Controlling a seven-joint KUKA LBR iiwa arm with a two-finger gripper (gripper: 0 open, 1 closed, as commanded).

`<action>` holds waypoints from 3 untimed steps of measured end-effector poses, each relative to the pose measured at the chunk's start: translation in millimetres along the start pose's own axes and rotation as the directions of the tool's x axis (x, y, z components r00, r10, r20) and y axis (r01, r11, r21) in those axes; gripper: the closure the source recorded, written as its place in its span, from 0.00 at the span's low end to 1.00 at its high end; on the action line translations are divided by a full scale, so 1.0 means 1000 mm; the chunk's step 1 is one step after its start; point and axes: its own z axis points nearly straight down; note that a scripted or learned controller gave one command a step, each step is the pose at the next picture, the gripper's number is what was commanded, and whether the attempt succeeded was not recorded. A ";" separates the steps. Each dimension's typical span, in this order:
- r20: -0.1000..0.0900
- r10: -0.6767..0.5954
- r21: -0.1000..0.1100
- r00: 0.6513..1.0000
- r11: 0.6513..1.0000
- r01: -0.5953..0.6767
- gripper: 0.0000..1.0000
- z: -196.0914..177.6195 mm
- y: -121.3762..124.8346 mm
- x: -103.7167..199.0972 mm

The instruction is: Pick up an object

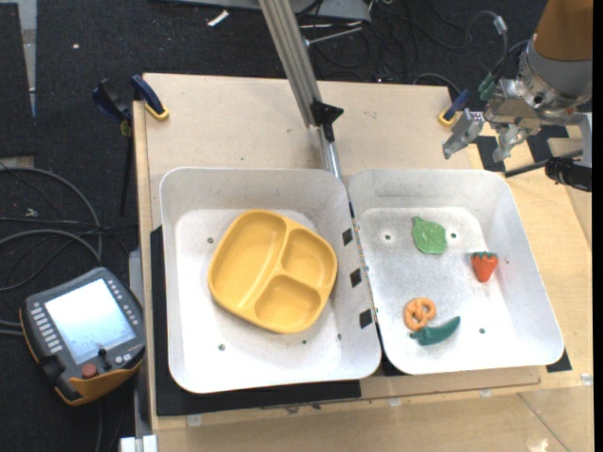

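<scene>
My gripper point(485, 144) hangs open above the bench just beyond the right bin's far edge, with nothing between its fingers. In the right bin point(528, 252) lie a green leaf-shaped piece point(430, 235), a red strawberry point(484, 266), an orange pretzel point(419, 311) and a dark green pepper point(435, 331). The pretzel and pepper touch each other near the bin's front. All four lie well below and to the left of the gripper.
The left bin point(184, 281) holds a yellow divided plate point(273, 271). A slanted metal pole point(294, 50) runs down to the seam between the bins. Blue-and-yellow clamps point(149, 97) point(454, 111) grip the bench's far edge. A teach pendant point(83, 332) lies at the left.
</scene>
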 end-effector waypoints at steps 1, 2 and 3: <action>0.001 0.000 -0.001 1.000 1.000 0.000 0.00 0.000 0.000 0.000; -0.001 0.004 0.005 1.000 1.000 -0.004 0.00 0.062 -0.002 -0.005; 0.000 0.004 0.004 1.000 1.000 -0.004 0.00 0.111 -0.006 -0.013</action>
